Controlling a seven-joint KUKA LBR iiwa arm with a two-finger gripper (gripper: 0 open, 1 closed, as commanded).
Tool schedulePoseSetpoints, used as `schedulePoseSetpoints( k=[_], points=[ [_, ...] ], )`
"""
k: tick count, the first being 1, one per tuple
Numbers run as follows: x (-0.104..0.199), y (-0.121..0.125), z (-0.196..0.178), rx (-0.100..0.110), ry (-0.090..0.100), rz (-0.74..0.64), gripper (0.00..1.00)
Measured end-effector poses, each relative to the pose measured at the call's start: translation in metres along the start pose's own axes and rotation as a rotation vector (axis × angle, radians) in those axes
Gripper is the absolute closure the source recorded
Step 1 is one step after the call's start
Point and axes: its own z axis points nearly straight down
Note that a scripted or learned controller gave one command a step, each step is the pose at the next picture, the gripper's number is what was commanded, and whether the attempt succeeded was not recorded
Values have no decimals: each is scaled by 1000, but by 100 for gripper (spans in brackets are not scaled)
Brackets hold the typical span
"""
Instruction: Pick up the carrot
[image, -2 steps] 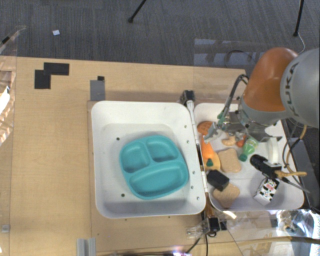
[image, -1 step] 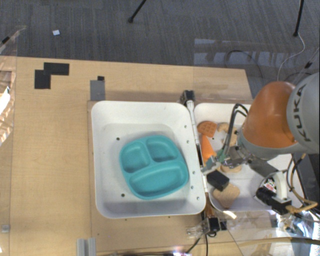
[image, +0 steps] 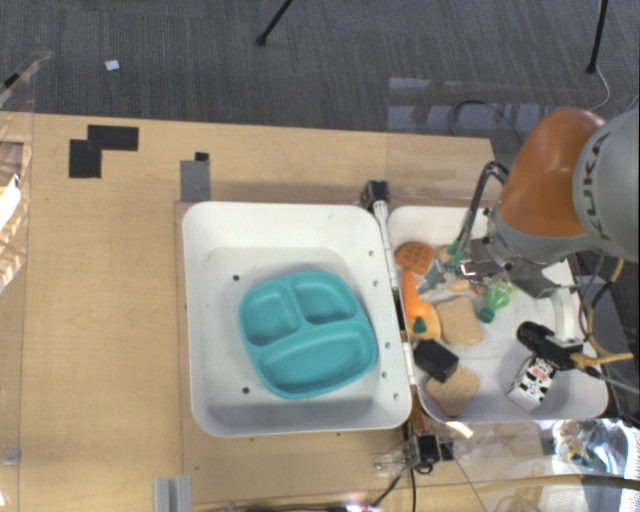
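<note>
The carrot (image: 411, 298) is orange with a green tip and lies along the left wall of the right bin (image: 590, 395). My gripper (image: 437, 281) hangs low over the bin just to the right of the carrot's upper half, close to it or touching it. The grey arm with its orange band (image: 545, 170) reaches in from the right and hides the bin's back right part.
A teal divided plate (image: 305, 333) lies in the left bin (image: 215, 300). Around the carrot lie a brown pastry (image: 413, 256), two bread slices (image: 460, 322) (image: 452, 390), a black block (image: 435, 358), a green toy (image: 493, 299) and a small carton (image: 531, 380).
</note>
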Motion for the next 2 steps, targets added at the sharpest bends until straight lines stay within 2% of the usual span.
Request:
schedulePoseSetpoints(
  k=[1,2],
  points=[
    [37,-38,1,5,4,57,0],
    [-8,-39,0,2,0,236,0]
  ],
)
